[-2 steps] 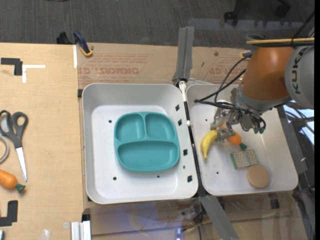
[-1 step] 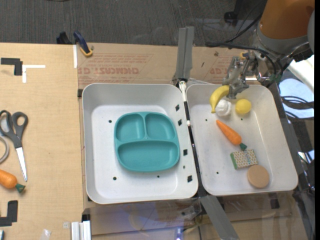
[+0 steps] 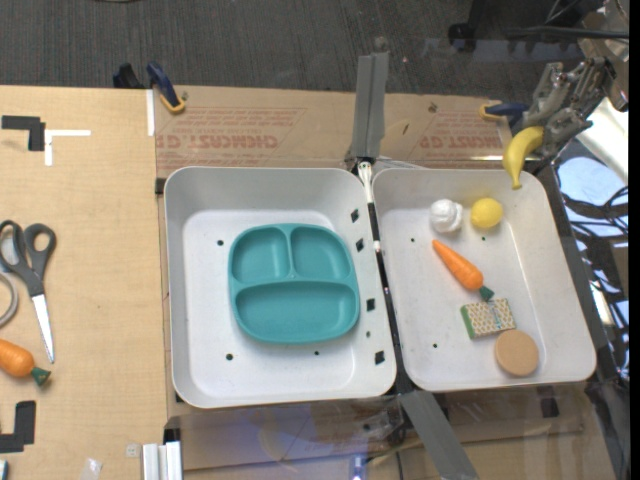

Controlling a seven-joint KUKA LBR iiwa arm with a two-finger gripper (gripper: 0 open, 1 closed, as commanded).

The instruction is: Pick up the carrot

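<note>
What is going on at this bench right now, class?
A robot arm has its gripper up at the far right corner, above the right bin, with a banana between its fingers. The carrot it is meant to pick up lies untouched in the middle of that bin, near a white ball, a yellow ball, a patterned block and a tan disc. The left bin holds a teal divided plate.

cardboard sheet [image 3: 250, 128] | red print, upside down, mirrored | reads roughly "CHEMCAST GP"
</note>
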